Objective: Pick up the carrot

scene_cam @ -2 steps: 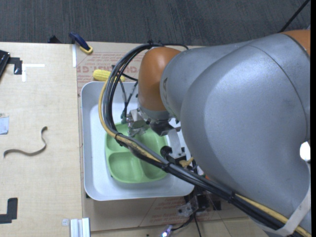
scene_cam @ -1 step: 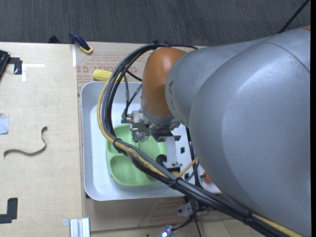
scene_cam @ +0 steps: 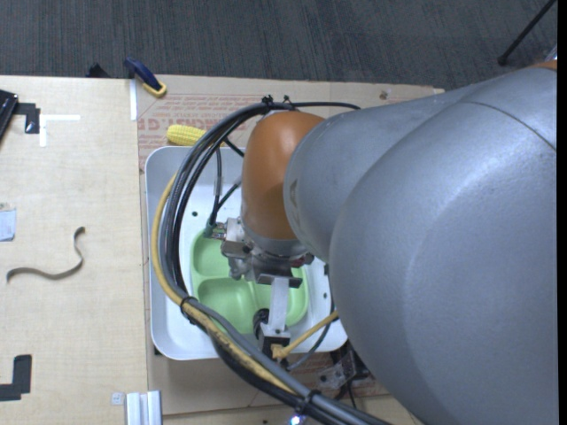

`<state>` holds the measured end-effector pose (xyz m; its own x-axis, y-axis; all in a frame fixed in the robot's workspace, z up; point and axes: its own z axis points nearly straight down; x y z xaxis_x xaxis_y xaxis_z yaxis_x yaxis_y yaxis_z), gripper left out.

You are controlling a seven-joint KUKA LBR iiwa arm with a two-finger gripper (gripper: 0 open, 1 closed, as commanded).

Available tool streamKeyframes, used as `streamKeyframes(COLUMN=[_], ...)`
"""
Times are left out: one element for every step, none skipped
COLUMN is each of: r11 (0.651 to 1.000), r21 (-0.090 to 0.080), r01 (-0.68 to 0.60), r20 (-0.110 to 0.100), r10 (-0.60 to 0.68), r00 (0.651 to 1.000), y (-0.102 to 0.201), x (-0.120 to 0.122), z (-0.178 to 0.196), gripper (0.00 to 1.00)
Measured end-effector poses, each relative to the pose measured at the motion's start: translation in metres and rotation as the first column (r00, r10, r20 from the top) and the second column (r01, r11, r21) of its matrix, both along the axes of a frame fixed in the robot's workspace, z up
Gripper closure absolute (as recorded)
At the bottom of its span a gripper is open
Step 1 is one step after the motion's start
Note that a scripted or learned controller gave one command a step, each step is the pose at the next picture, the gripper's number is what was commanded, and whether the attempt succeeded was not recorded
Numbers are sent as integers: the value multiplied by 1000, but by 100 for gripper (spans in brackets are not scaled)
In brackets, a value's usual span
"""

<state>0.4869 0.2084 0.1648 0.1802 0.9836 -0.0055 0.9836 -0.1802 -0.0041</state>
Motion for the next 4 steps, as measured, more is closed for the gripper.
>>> streamKeyframes(r11=[999,978,863,920], r21=[0,-2,-3,-3], r01=[-37,210,505,393], r20=[2,2,2,2], r10=[37,-210,-505,-393], r00=[999,978,863,920], y=[19,-2,4,19], x=[-9,20,-10,-10], z=[74,57,37,28], gripper=[100,100,100,100])
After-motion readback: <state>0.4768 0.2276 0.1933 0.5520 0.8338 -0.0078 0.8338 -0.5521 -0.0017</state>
